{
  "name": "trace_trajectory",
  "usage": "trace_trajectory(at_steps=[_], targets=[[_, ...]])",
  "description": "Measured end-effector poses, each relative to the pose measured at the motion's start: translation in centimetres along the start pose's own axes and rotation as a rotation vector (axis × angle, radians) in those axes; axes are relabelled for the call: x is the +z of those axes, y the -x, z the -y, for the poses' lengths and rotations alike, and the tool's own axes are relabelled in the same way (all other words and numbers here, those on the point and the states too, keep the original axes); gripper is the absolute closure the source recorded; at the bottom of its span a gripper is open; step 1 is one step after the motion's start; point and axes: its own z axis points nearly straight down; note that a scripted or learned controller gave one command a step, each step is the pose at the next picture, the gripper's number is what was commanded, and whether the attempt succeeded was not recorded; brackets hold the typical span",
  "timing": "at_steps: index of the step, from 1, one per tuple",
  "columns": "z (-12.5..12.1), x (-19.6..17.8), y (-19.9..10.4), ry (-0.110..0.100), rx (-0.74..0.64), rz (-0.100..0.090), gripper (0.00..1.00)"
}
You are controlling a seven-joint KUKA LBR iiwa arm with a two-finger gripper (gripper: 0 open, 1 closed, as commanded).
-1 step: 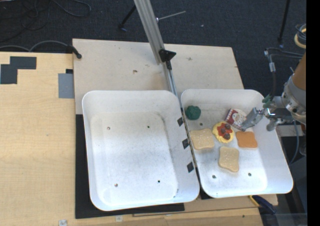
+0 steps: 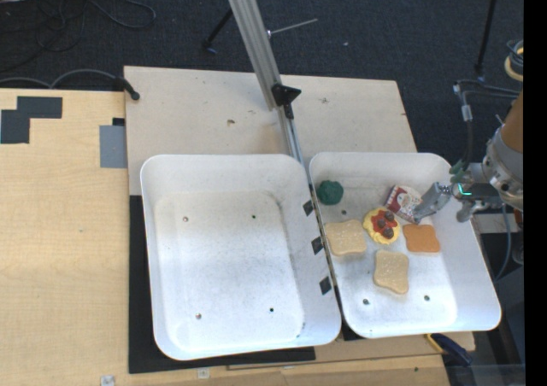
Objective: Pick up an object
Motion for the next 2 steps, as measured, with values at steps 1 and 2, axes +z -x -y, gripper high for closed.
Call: trace_trajectory(at_steps=[1,2], targets=[[-0.1,4.6,-0.8,-0.005,0.000,-0.001,0.00],[-0.9,10.5,-1.0,-0.006,0.000,-0.001,0.00]])
